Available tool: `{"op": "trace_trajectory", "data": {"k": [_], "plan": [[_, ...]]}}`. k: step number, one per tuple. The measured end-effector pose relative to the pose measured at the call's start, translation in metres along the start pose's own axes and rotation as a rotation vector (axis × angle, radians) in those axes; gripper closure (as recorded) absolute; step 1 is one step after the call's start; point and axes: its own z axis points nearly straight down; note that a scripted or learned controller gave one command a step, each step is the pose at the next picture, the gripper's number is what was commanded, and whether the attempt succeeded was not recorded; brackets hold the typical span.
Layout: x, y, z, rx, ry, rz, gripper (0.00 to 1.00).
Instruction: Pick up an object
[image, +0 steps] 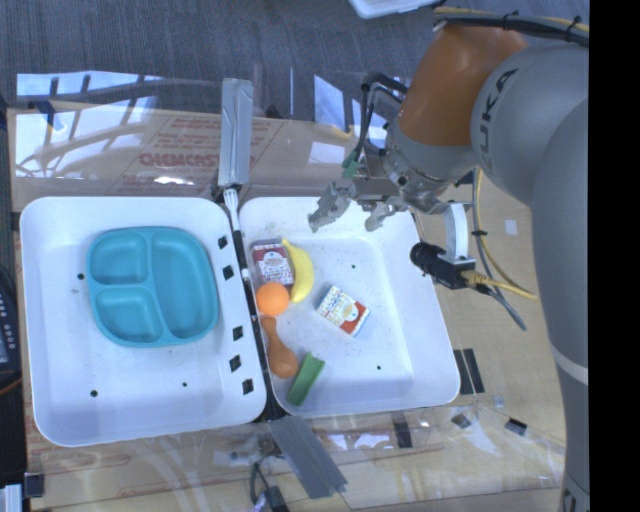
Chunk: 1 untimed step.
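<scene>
Objects lie in the right bin (425, 330) below the gripper (352, 210): a banana (299, 268), a dark packet (270, 264), an orange (272, 299), a carton (342, 310) and a green piece (306, 379). Gripper fingers are spread apart, holding nothing, over the bin's far edge. Well off to its left, a teal tray (152, 286) sits in the left bin (50, 390).

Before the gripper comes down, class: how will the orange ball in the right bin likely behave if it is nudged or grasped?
The orange ball is round, so a nudge would probably roll it. The banana and red box lie close beside it, so it may bump them or get blocked. Its smooth, curved sides might slip from the gripper unless grasped across the middle.
</scene>
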Motion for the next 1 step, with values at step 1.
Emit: {"op": "trace_trajectory", "data": {"k": [1], "plan": [[0.0189, 0.0236, 0.0825, 0.002, 0.0, 0.045, 0.0]]}}
